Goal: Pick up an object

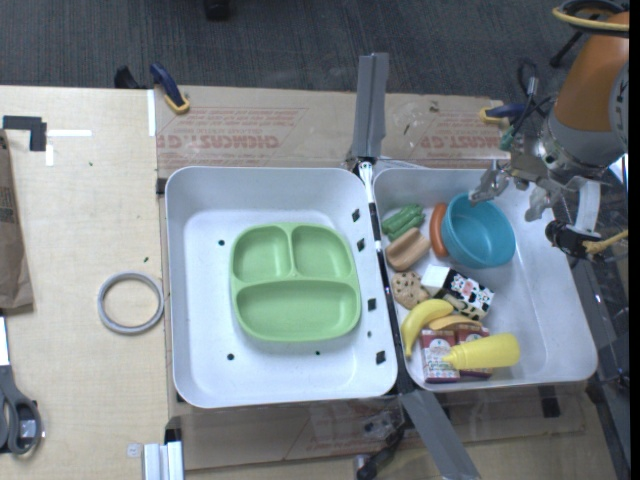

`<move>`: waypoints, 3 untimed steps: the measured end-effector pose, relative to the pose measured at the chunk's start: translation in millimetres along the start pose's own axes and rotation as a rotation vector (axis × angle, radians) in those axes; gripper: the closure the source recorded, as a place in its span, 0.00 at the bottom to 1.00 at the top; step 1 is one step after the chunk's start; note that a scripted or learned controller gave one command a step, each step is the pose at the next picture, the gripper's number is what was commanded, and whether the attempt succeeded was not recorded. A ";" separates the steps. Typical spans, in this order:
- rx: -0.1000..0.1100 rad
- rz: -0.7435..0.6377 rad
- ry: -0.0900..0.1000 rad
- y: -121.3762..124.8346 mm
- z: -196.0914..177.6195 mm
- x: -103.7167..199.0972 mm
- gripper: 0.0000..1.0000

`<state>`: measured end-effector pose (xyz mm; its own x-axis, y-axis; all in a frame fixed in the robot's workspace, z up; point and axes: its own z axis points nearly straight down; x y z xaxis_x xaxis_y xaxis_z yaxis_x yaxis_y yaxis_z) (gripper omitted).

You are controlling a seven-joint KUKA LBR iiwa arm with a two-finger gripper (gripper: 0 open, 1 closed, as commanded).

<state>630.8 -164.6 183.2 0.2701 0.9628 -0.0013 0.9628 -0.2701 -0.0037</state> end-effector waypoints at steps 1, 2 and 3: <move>-0.003 0.115 0.000 12.8 91.4 40.3 0.00; -0.003 0.046 0.002 19.0 90.6 -10.5 0.00; -0.003 0.032 0.018 20.8 76.2 3.4 1.00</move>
<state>651.5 -166.9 106.9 0.3005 0.9536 0.0162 0.9538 -0.3005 -0.0006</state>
